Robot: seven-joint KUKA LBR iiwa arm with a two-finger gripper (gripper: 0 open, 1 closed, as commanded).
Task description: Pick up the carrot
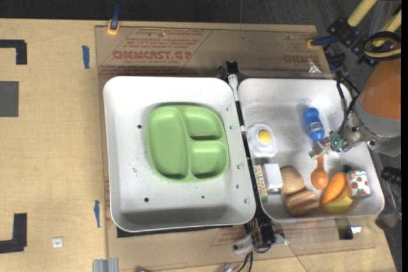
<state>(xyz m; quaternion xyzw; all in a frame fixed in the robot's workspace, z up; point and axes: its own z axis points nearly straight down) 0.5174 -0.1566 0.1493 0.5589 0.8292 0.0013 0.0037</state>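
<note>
The orange carrot [333, 188] lies tilted in the near right corner of the right bin [287, 95], resting on a yellow piece [340, 204]. My gripper [331, 143] hangs over the right side of that bin, a little beyond the carrot and apart from it. The grey arm with its orange band [384, 96] reaches in from the right. Nothing shows in the gripper.
Around the carrot lie a small orange pear-shaped piece [319, 174], a white dotted cube [359, 183], two brown bread rolls [297, 192] and a white block [273, 176]. A blue bottle [312, 123] and a fried egg [262, 137] lie farther back. The left bin [121, 156] holds a green divided plate [186, 141].
</note>
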